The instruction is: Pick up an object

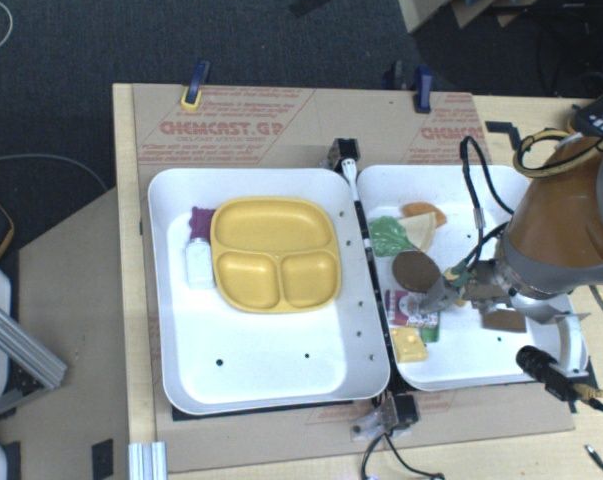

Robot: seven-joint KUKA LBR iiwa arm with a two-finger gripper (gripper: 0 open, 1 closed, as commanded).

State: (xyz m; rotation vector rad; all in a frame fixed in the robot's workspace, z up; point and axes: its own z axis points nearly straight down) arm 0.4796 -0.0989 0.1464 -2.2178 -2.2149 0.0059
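Observation:
My gripper (pixel 436 296) hangs low over the left part of the right bin (pixel 481 368). Its tip lies just right of a brown round object (pixel 411 267) and over a red-and-white packet (pixel 413 313). Further back in that bin lie a green item (pixel 387 236) and a tan and orange piece (pixel 421 218). A yellow block (pixel 408 344) rests near the front edge. A small brown piece (pixel 503 319) shows under the wrist. I see nothing lifted off the bin floor.
The left bin (pixel 251 368) holds a yellow divided tray (pixel 275 253), with a purple item (pixel 200 220) and a white bottle (pixel 197 264) beside its left side. Cables (pixel 473 183) trail from the arm over the right bin's back. Clamps sit on the board's far edge.

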